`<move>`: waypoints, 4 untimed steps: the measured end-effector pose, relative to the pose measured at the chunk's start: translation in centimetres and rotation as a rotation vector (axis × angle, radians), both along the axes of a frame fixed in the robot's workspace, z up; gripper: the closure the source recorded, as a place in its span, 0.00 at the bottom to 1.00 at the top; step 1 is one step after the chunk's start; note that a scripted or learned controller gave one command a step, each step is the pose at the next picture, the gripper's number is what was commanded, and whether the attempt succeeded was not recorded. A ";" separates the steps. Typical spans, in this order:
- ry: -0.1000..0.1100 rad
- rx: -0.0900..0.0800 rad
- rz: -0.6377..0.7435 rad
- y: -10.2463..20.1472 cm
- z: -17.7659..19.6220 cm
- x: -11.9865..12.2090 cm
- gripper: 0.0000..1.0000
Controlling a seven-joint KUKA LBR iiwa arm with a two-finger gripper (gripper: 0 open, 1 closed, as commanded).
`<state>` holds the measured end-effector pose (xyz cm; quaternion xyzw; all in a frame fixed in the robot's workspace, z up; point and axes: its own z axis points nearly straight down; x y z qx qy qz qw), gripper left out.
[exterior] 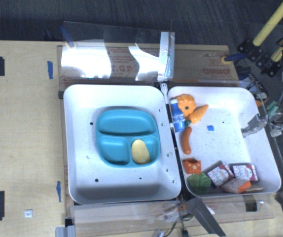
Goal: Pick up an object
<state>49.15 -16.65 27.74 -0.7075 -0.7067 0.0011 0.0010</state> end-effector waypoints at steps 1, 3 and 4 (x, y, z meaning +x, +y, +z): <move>0.006 0.004 0.167 2.2 -11.0 8.5 0.00; -0.026 -0.001 0.085 5.3 -15.9 16.3 1.00; -0.025 -0.001 0.085 5.3 -16.0 16.3 0.00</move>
